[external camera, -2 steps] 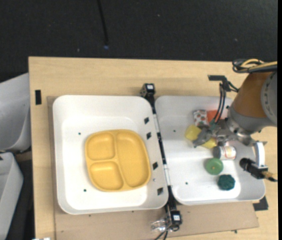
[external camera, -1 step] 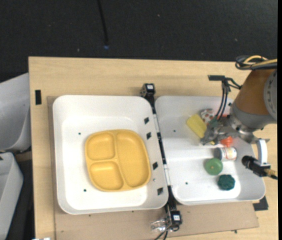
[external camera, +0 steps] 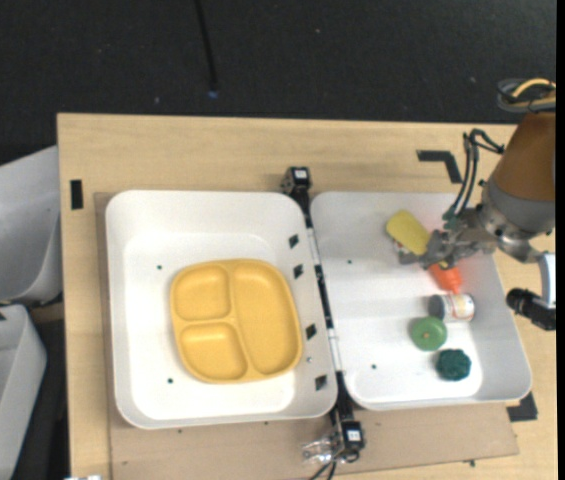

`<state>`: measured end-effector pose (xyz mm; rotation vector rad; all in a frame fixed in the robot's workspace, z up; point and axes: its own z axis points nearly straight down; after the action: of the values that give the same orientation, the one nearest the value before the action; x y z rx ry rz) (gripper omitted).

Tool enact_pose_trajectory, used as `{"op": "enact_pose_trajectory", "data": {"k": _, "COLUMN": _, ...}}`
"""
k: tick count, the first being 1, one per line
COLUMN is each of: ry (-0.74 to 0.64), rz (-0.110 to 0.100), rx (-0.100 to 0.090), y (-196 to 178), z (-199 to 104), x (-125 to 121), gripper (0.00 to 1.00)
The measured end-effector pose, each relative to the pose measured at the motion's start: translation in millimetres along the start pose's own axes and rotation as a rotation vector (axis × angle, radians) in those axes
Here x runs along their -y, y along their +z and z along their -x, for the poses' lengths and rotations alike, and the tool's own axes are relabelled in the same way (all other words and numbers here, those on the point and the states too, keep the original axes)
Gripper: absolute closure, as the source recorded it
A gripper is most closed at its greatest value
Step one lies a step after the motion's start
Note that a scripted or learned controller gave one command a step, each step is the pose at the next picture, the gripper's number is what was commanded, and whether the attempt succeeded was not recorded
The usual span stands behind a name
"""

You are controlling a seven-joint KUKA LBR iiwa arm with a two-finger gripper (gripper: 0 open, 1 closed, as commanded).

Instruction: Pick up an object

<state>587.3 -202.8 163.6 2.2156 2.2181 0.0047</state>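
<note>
Counter [external camera: 212, 153] of pale wood, two white bins side by side. Left bin [external camera: 142, 228] carrying a yellow divided tray [external camera: 234, 320], large and flat. Right bin [external camera: 362, 368] with the small pieces: yellow block [external camera: 408, 230] at the upper middle, orange piece [external camera: 447, 276] below it, a white-and-tan bit [external camera: 459, 308], a green round piece [external camera: 427, 333], a dark teal lump [external camera: 453, 365] nearest the front wall.

Arm [external camera: 522, 168] in from the right, gripper [external camera: 440, 251] low over the right bin — between the block and the orange piece, touching or nearly so. Fingers lost in dark clutter; open or closed, cannot tell. Nothing visibly held.

Risks, as a judgement: two candidates crowded under the fingers, so likely to straddle both, pinch an edge, or push one aside instead of grasping. Block tilted — may slip or twist out. Orange piece small, possibly round, prone to rolling toward the white-and-tan bit just below.

No readable brands, labels or writing anywhere.
</note>
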Motion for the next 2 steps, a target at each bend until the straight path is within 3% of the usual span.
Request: {"op": "enact_pose_trajectory", "data": {"k": 2, "ry": -0.003, "rz": 0.0, "rx": 0.0, "y": -98, "z": -7, "x": -13, "gripper": 1.0}}
